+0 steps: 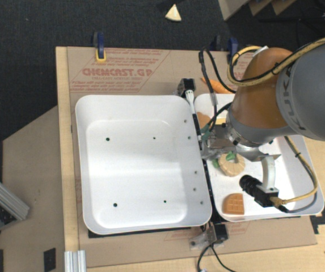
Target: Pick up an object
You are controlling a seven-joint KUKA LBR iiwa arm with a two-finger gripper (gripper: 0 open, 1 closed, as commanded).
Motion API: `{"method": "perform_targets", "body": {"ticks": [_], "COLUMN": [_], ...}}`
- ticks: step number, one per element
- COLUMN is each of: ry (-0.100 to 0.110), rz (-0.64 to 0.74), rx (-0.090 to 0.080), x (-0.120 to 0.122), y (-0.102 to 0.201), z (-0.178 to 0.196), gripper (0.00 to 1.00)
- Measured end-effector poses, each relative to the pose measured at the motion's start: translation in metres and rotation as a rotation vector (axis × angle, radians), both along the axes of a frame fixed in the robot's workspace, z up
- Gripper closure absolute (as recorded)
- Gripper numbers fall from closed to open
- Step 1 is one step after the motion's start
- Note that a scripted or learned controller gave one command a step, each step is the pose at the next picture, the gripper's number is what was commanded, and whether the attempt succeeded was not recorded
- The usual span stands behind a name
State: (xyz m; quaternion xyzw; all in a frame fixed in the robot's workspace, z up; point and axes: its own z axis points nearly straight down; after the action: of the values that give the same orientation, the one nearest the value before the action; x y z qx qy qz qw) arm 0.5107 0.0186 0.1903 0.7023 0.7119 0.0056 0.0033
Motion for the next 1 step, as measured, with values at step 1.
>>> {"method": "perform_targets", "body": {"ticks": [1], "ry": [0.010], "rz": [-0.004], "rx": [-0.002], "x": [0.0057], "y": [0.0772], "z": [-0.0059], "gripper": [1.00]}}
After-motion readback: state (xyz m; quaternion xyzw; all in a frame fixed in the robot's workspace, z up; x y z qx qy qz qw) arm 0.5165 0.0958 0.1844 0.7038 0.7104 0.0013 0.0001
